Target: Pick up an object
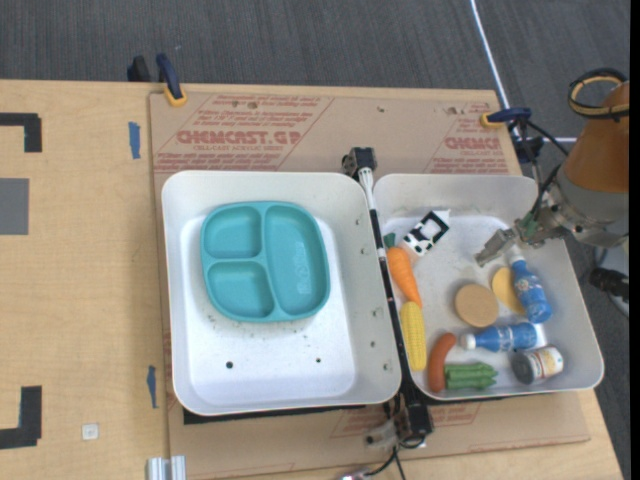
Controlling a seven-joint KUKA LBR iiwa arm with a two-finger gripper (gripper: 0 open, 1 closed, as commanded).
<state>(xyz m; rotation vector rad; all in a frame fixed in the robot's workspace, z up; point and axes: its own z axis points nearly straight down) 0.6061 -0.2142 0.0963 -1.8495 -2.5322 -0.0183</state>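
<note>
Inside the right bin (585,298), toys lie close together: a tan round cookie (477,305), a yellow piece (503,286), two small blue bottles (529,290) (510,338), a little jar (537,366), a green toy (470,375), a red one (439,360), a corn cob (411,333), a carrot (402,271) and a black-and-white toy (425,232). None is picked yet. The fingers (495,249) hang just above the cookie and the yellow piece, holding nothing; they look a bit apart, but it is too blurry to be sure. A good grab would go straight down on one toy with room around it, like the cookie, and squeeze its middle. The left bin (190,298) holds a teal plate (266,261) on the bench (80,268).
</note>
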